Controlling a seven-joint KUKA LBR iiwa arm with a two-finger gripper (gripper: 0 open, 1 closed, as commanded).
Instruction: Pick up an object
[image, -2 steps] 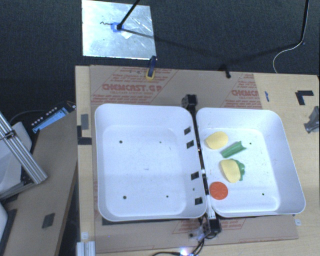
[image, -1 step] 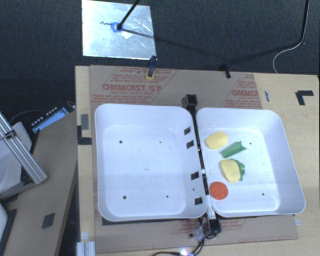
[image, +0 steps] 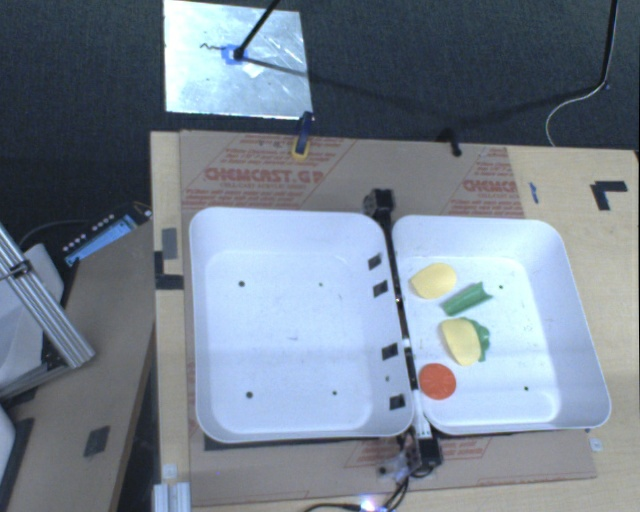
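Nearest the camera, a flat round red-orange disc (image: 437, 381) lies in the right white bin (image: 570, 300), close to its front left corner beside the divider. Behind it sits a yellow wedge with a green piece (image: 465, 340), then a small green block (image: 466, 298) and a pale yellow oval lump (image: 433, 281). Beside it, the left white bin (image: 290, 320) shares the worktop (image: 420, 165).

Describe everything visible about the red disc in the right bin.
The red disc is small, round and flat-looking, orange-red with a matte, plastic-like surface. It lies flat on the floor of the right bin, in its near-left corner beside the divider. It sits just below a yellow piece, close to it, apparently not touching.
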